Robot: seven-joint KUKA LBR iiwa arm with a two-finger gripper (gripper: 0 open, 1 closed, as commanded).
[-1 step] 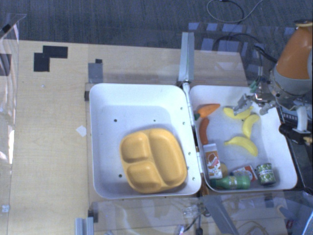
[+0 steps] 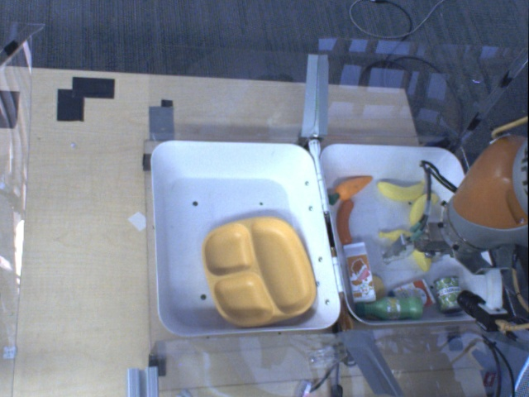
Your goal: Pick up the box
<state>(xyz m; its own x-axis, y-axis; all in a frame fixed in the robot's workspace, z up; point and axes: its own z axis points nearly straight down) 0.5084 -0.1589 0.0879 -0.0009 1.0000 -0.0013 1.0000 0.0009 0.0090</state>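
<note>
The box [image 2: 358, 271] is a small white carton with a red and brown label. It lies in the right bin [image 2: 388, 160] against the left wall, near the front. My gripper [image 2: 407, 245] hangs over the middle of the same bin, right of the box and a little farther back, with a gap between them. It sits low among yellow bananas [image 2: 402, 192], and its tip overlaps one of them. Nothing of the box is inside the gripper.
An orange carrot [image 2: 350, 190] lies behind the box. A green bottle [image 2: 388, 308] and a small can [image 2: 447, 292] lie along the front wall of the right bin. The left bin [image 2: 178, 180] holds a yellow divided plate [image 2: 258, 269].
</note>
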